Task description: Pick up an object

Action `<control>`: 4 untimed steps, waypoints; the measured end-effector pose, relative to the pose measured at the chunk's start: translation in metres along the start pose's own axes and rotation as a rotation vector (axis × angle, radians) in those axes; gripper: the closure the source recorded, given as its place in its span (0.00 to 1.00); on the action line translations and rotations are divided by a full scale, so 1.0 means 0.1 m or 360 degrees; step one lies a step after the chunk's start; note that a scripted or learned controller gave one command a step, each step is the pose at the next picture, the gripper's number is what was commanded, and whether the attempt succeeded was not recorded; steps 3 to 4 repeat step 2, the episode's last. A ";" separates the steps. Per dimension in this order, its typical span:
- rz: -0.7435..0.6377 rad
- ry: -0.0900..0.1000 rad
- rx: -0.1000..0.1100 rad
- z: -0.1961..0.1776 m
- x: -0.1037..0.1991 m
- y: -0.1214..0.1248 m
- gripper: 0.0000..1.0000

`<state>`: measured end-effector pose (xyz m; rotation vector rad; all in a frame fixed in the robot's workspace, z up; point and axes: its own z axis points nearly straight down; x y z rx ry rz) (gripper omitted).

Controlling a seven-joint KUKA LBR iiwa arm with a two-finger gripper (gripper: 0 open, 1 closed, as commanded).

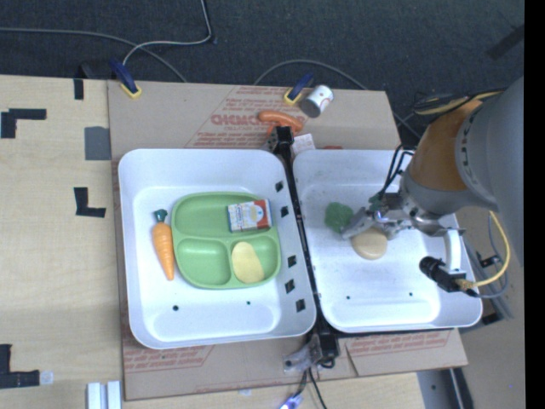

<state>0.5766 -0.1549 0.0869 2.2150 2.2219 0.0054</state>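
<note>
You had glossy white plastic bins (204, 322), a smooth green plastic tray (200, 216), matt cardboard (230, 118) underneath, pale wood bench (51, 279) at left.

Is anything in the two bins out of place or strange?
Nothing stands out. In the left bin, the green tray lies flat, holding a small box and a yellow piece; the carrot lies beside it. In the right bin, a green object and a tan object sit by the gripper.

Green toy (338, 217) + tan lump (370, 245) mid-R bin (400, 309)
</note>
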 end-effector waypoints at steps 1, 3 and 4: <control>0.0000 -0.0001 0.0002 -0.10 0.00 0.00 1.00; 0.0000 0.0000 0.0004 -0.89 0.44 0.72 1.00; 0.0000 0.0000 0.0004 -0.89 0.44 0.72 1.00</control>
